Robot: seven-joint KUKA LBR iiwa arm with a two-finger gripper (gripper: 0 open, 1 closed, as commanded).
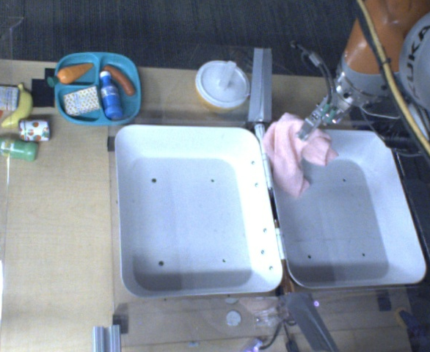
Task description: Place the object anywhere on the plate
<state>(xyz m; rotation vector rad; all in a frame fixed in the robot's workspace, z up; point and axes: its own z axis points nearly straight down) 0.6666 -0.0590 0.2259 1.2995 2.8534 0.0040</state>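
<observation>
I read the object as a pink cloth (292, 155), bunched and draped over the upper-left corner of the right bin (362, 270), part of it lying against the divider next to the left bin (193, 270). The gripper (308, 128) sits at the cloth's upper edge, on the side toward the arm; from this slant I cannot tell its state, nor whether any fabric is caught in it.

Handling, my judgement: light, limp, no fixed shape. It will sag and trail when lifted, and folds may snag the bin rim. Not fragile, not slippery.

Best hold, I think: the raised bunch at the cloth's top, where several layers stack.

The only plate-like thing I see is the blue divided plate (130, 72), well apart from the cloth, beyond the left bin's upper-left corner, already carrying toy food.
</observation>
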